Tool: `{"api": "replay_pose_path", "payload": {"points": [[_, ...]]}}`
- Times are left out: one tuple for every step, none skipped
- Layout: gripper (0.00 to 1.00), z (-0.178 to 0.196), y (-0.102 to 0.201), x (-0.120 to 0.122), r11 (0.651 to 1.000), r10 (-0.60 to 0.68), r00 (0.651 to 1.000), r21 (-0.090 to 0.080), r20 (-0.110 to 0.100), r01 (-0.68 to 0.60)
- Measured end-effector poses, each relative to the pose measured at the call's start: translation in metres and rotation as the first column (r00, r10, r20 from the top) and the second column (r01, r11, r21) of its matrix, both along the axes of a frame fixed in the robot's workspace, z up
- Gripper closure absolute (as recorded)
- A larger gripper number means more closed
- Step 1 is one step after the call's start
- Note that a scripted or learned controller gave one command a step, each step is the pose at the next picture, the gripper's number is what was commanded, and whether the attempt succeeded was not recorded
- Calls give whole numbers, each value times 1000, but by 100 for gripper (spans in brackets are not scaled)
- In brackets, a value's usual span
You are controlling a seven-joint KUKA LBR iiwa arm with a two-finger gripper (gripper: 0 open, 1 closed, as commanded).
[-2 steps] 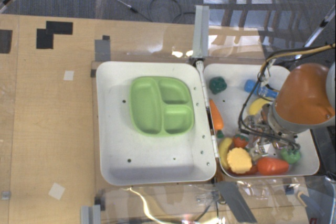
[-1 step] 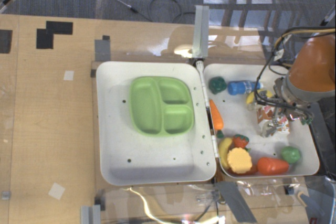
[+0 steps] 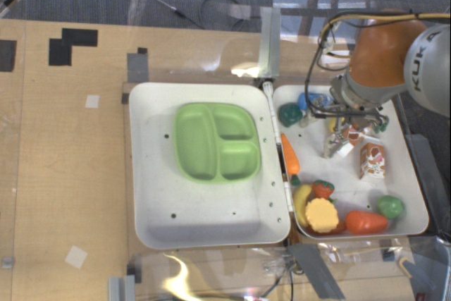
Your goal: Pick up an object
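The tool [image 3: 340,141] is down in the right bin [image 3: 416,211], near its far edge; can't tell if it's released or clenched from here. The small carton [image 3: 372,161] sits just beside it, so a slightly-off descent probably shoves the carton sideways instead of catching it.

From my seat, the arm [image 3: 394,53] runs off the right edge, so I see no more than its wrist end. It covers the far right part of the right bin [image 3: 416,222]. The gripper [image 3: 338,144] hangs beside the small carton [image 3: 372,160], and I cannot tell how its fingertips stand or whether anything sits between them. A blue thing [image 3: 307,101] behind the arm's cables is mostly hidden. The red piece [image 3: 323,189] near the carton is too small to name.
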State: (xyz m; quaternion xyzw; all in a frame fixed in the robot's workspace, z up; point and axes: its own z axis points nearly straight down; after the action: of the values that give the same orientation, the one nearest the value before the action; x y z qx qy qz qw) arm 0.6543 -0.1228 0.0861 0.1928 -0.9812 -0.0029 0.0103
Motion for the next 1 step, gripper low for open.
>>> {"api": "replay_pose_path", "payload": {"points": [[0,3,9,-20,1000,-23,999,-1,33,23]]}}
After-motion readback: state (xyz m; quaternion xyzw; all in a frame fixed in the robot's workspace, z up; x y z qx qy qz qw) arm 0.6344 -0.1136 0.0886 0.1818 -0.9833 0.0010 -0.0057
